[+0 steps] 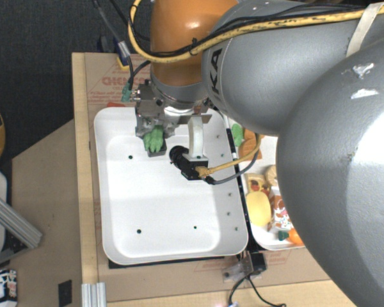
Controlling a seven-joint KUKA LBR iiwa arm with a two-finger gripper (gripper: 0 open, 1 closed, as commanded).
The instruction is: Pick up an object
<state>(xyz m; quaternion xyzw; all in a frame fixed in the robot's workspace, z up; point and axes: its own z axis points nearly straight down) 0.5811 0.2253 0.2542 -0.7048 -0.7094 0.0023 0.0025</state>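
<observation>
My gripper [153,133] hangs over the far part of the left white bin [160,229], under the orange band of the wrist. A small green object [155,141] sits between its grey fingers, and the fingers are shut on it. The green object's lower end is just above, or touching, the bin floor; I cannot tell which. The arm hides the far rim of the left bin and most of the right bin.
The right bin [264,238] holds several things beside the arm: a yellow object [258,210], a green piece [237,133], an orange piece [249,146] and a red-and-white item [281,220]. A cardboard sheet [89,107] lies under the bins.
</observation>
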